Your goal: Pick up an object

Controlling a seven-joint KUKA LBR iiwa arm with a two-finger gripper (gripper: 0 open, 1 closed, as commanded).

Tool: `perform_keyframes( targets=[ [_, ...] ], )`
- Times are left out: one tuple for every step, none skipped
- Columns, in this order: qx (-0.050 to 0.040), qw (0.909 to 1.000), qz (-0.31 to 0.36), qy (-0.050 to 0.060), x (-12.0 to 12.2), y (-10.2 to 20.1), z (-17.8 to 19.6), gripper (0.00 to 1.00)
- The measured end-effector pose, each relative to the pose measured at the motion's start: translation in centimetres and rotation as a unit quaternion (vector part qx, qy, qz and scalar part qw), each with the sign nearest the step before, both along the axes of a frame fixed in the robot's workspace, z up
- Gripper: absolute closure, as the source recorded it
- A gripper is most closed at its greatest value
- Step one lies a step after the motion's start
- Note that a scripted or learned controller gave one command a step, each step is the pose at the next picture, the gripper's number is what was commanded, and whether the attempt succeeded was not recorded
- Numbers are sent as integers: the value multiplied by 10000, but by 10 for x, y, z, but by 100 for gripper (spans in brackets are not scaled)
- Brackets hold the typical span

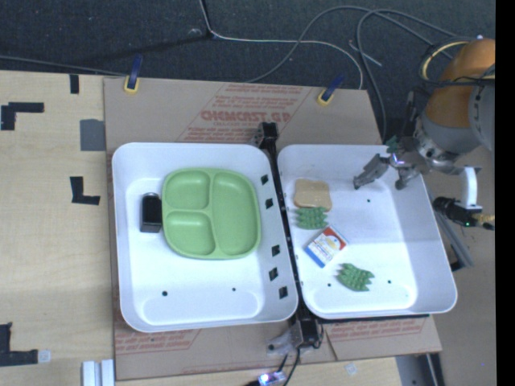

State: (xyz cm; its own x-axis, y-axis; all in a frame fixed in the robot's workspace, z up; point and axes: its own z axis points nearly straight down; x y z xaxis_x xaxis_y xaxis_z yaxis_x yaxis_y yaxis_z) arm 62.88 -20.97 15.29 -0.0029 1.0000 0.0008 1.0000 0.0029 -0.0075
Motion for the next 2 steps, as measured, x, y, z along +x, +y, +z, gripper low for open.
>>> perform_keyframes(
  targets=[
    [-5,10000,-1,-9,3,0,-45,0],
    [-13,10000,6,-34,5,0,-32,100]
  ],
)
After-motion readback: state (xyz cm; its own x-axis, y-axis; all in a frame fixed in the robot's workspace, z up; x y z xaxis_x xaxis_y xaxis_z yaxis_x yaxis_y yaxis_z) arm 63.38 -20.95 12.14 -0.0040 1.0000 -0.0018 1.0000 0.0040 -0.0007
